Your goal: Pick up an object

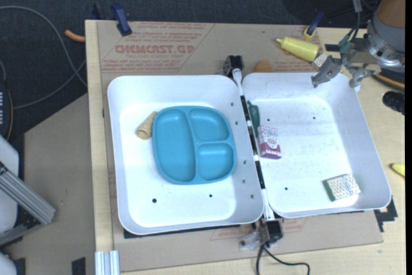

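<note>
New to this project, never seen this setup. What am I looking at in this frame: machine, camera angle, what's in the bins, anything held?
One fixed camera looks down at a slant on a bench with two shallow white bins. The left bin holds a blue divided plate and a small tan piece touching its left edge. The right bin holds a red-and-white packet near its left wall and a small patterned block near its lower right corner. The robot arm enters at upper right; its end effector hovers at the right bin's top edge with nothing between its fingers.
</note>
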Robot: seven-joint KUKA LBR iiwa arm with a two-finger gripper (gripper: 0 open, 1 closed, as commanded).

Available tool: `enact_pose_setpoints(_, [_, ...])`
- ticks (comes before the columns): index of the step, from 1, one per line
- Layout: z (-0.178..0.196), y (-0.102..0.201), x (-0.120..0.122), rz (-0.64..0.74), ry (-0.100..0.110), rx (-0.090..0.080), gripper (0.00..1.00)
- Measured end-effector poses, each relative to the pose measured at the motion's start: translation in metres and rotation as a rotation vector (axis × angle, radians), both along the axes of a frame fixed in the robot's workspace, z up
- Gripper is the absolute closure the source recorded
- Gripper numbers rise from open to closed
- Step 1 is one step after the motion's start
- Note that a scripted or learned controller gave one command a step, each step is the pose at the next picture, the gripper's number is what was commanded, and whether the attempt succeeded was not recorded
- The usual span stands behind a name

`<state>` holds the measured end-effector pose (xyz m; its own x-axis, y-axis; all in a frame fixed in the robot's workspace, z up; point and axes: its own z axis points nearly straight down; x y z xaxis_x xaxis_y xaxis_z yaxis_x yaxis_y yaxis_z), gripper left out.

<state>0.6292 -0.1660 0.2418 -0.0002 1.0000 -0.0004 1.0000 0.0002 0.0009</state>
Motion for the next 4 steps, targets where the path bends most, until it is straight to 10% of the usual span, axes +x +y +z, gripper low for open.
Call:
enact_pose_setpoints(1, [-0.058, 0.080, -0.065, 0.001, 0.003, 0.001, 0.00])
enact_pose_setpoints(2, [-0.142, 0.067, -0.044, -0.003, -0.006, -0.003, 0.00])
enact_pose_setpoints(3, [-0.157, 0.067, 0.025, 0.000, 0.000, -0.001, 0.00])
enact_pose_setpoints(4, [-0.150, 0.073, -0.005, -0.001, 0.003, 0.001, 0.00])
